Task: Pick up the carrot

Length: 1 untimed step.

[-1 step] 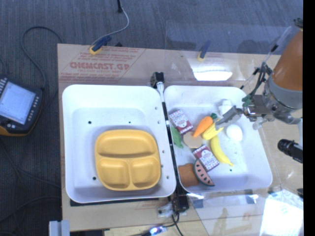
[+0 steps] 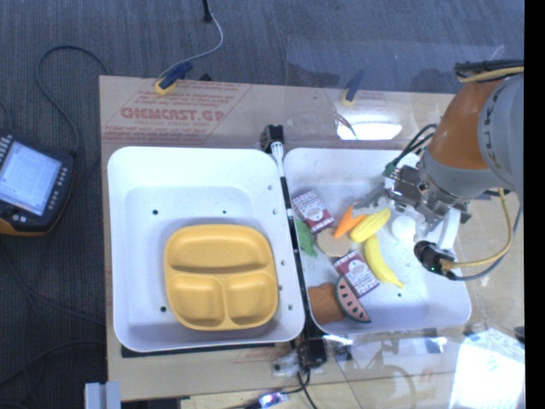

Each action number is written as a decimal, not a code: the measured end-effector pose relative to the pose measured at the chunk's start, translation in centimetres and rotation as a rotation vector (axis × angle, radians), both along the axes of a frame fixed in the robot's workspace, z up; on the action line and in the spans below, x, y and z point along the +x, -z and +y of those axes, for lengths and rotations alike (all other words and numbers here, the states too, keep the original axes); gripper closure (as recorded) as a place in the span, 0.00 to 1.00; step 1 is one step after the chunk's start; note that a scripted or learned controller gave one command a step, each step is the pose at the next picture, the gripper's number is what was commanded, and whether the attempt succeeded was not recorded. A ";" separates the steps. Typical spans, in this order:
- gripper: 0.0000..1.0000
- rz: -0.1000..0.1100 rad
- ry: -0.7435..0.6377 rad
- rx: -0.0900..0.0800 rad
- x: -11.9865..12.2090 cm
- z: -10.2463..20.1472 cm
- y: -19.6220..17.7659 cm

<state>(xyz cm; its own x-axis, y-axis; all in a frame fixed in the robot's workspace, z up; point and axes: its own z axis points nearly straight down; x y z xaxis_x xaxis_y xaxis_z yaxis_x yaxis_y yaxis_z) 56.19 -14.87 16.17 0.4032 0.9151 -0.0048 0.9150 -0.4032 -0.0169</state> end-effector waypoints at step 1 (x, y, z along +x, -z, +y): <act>0.00 -0.029 -0.004 -0.008 -0.2 1.6 7.3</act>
